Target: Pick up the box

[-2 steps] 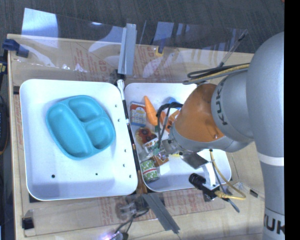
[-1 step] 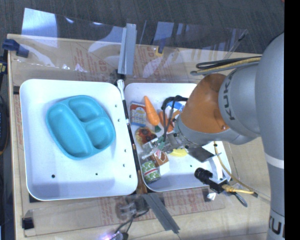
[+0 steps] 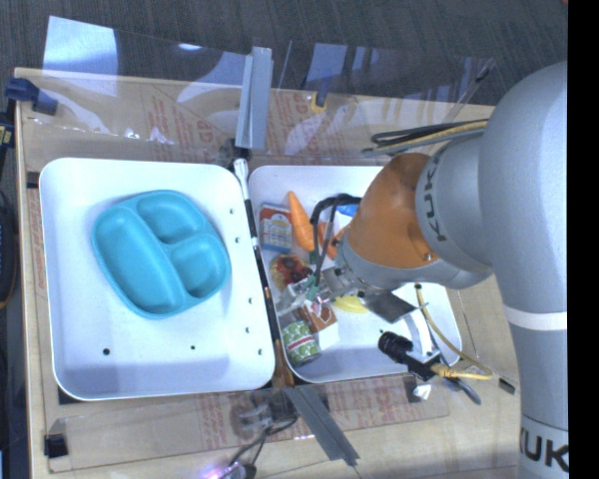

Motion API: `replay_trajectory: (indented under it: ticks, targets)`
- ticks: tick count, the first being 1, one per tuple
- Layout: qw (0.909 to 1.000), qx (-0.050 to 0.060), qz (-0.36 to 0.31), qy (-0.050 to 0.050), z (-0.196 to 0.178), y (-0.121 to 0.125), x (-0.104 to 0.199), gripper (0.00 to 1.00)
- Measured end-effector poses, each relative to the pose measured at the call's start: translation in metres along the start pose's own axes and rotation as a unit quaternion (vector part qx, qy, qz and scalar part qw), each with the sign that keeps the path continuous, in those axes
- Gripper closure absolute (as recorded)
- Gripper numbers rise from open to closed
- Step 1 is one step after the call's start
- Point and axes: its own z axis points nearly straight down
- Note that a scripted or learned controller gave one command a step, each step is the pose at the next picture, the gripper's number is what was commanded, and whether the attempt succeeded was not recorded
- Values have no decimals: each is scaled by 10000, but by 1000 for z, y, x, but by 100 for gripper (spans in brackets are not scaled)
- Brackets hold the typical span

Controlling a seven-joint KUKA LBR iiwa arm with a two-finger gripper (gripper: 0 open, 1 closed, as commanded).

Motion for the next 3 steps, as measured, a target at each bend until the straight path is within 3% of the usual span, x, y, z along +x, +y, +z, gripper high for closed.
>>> replay_trajectory:
  ticks: [1,2,3]
  targets:
    - [10000,2,-80,40,-10,3,6,100]
    - [9999,25,69,91,-98,65,69,100]
    - [9987,48,509,85,-97,107,91,100]
